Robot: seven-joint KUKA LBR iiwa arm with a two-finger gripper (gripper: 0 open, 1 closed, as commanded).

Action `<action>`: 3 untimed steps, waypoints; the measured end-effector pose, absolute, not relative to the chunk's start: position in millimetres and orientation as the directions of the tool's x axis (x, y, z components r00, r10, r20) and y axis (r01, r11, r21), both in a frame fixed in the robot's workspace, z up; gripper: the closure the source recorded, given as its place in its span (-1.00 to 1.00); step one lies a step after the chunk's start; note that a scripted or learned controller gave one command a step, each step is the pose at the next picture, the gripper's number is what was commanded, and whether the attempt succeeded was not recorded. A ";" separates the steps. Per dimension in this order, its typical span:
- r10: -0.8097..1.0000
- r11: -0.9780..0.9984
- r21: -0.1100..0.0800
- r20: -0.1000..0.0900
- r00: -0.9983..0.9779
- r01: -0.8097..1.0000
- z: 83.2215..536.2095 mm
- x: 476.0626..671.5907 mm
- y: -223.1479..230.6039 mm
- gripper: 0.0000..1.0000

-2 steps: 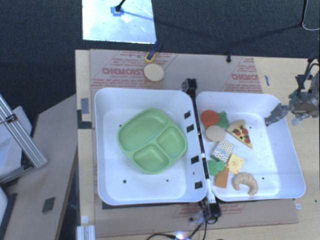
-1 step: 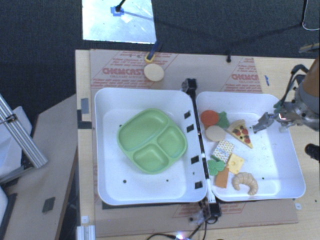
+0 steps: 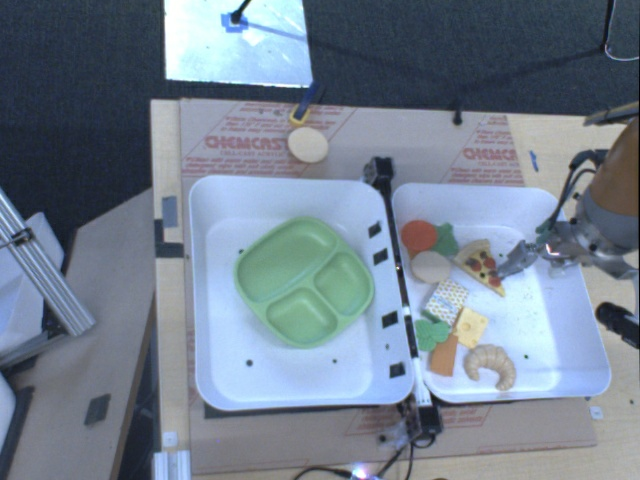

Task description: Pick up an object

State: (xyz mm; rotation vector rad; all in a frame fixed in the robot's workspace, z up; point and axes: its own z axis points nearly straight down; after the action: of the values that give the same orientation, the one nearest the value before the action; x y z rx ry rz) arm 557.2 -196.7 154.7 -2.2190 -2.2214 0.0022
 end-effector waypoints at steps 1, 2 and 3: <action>1.000 0.001 -0.002 0.001 -0.001 1.000 107.7 554.9 -187.6 -1.00; 1.000 0.001 -0.001 0.000 -0.001 1.000 83.4 555.3 -187.1 -1.00; 1.000 0.001 0.004 -0.001 -0.001 1.000 95.5 556.6 -187.6 1.00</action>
State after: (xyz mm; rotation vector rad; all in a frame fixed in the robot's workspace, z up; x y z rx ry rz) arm 556.6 -187.6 95.5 -2.2224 -2.2252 -0.0033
